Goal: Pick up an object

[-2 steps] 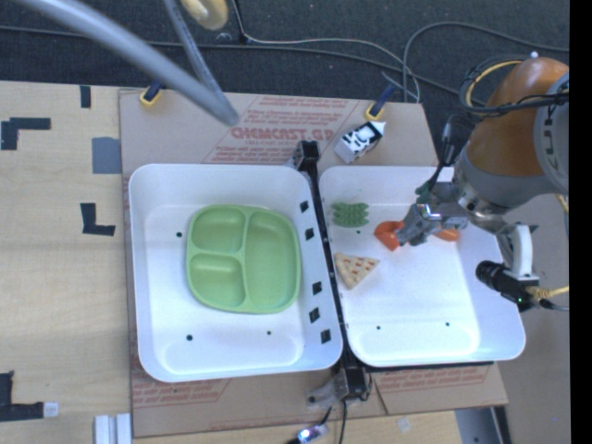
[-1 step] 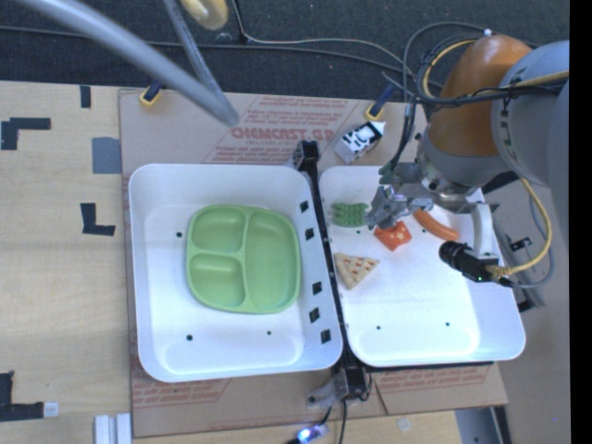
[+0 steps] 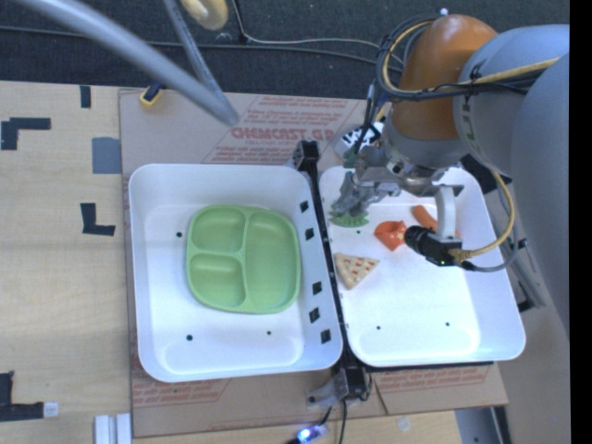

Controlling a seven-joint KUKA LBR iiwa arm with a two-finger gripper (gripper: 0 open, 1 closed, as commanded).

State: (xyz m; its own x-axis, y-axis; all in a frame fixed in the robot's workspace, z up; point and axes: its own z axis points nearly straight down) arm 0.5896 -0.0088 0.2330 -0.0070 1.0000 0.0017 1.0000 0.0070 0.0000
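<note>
The grey arm [image 3: 518, 91] with its orange band [image 3: 442, 49] is reaching in from the right and bending down over the right-hand white bin [image 3: 435, 326]. Its gripper [image 3: 352, 203] is hanging low at the bin's upper left corner, right over a small green, flat-looking piece [image 3: 349, 218] that is lying against the bin floor. The metal fingers are pointing down onto that green piece and seem to be touching it, but from where I am standing I cannot tell whether they are spread or pressed together, nor whether anything is caught between them.

Just right of the green piece, a red chunk [image 3: 390, 235] is sitting on the bin floor, and a small orange piece [image 3: 425, 216], carrot-like, is lying just beyond it, partly tucked behind the wrist hardware. Nearer the front, a tan triangular wedge [image 3: 355, 269] like a slice of toast or pizza is resting close to the divider between the bins, apart from the others.

In the left-hand bin [image 3: 153, 248] a light green divided plate [image 3: 244, 258] with three compartments is lying flat near the middle. Both bins are sitting on a sheet of brown cardboard [image 3: 277, 123] over the wooden bench [image 3: 55, 276]. A black and yellow cable [image 3: 481, 257] is looping from the wrist across the right bin.
</note>
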